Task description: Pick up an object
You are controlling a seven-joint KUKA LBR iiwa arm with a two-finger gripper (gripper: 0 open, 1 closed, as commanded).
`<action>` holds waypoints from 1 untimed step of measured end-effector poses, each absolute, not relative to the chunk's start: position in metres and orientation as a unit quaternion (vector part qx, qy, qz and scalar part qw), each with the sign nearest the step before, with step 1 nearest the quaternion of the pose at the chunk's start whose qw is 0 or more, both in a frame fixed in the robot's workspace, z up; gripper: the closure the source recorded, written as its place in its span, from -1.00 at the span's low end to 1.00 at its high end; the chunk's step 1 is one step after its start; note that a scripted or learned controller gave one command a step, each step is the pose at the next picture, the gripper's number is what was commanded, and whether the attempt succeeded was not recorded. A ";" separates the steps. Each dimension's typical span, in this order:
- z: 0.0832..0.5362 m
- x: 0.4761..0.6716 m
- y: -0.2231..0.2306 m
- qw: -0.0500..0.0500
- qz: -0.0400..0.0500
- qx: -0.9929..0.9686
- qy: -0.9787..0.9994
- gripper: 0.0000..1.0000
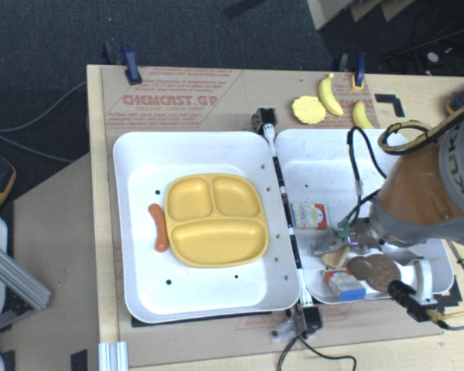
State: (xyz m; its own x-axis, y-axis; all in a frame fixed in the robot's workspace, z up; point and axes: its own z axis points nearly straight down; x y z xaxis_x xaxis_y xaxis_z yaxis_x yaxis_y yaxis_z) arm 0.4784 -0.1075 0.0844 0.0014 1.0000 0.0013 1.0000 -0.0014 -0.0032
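Note:
My gripper (330, 243) is low in the right bin (317, 157), near its left wall. Just above-left of it lies a small white carton with red print (306, 216). Below it are a tan piece (335, 259), a brown round disc (373, 270) and a small white and blue packet (346, 286). The gripper sits over the gap between the carton and the tan piece, and whether it touches either is unclear. The left bin (139, 207) holds a yellow divided plate (215, 219) and an orange-red sausage (159, 227) beside it.
Two bananas (329, 95) (362, 114) and a yellow round piece (308, 110) lie on the bench behind the right bin. The arm (417, 192) covers the right side of that bin. A black divider (282, 199) runs between the bins.

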 end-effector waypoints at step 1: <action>0.095 0.479 -0.107 0.000 0.000 -0.707 -0.707 1.00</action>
